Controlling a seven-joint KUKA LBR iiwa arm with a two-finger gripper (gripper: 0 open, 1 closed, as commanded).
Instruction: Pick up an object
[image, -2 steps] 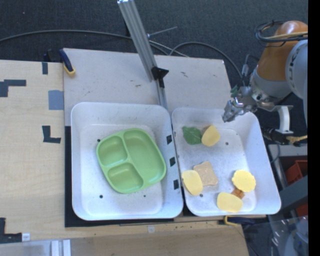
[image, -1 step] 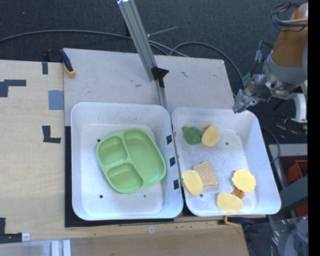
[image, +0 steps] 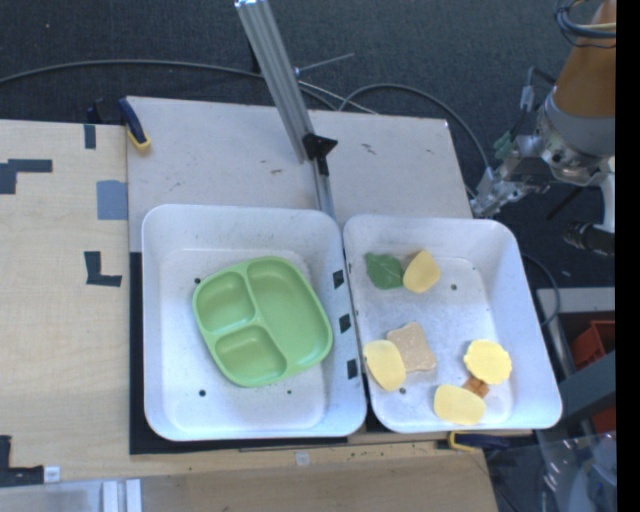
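Objects, yellow pieces (image: 421, 271) and a tan slice (image: 411, 347), lie in the right bin (image: 505, 240), below-left of the jaws. The arm (image: 585, 85) hangs beyond the bin's far right corner, jaws (image: 492, 192) pointing down-left. Their opening cannot be told.

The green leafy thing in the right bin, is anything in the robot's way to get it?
Nothing visible blocks it. The end effector sits outside the right bin, past its far right corner. The green leafy thing lies uncovered, touching a yellow piece.
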